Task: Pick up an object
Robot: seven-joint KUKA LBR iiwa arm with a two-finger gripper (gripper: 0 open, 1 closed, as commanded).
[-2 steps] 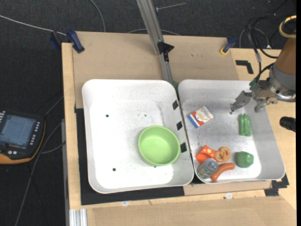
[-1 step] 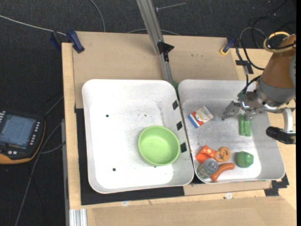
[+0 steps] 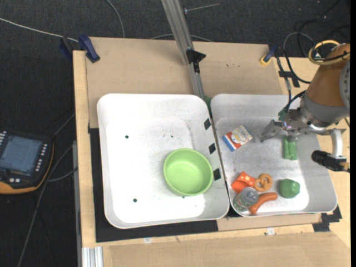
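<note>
My gripper hangs low over the right bin, near its back right part, and it is open, with one grey finger splayed out to the left. A green stick-shaped block lies on the bin floor just in front of the gripper and is not clamped. Left of it lies a white packet with red and blue ends. Along the bin's front edge sit an orange piece, a pretzel, a green round fruit, a red sausage and a grey-blue round item.
A light green bowl stands in the left bin by the wall shared with the right bin. A metal post rises at the back between the bins. Cables and black fittings hang at the arm's side.
</note>
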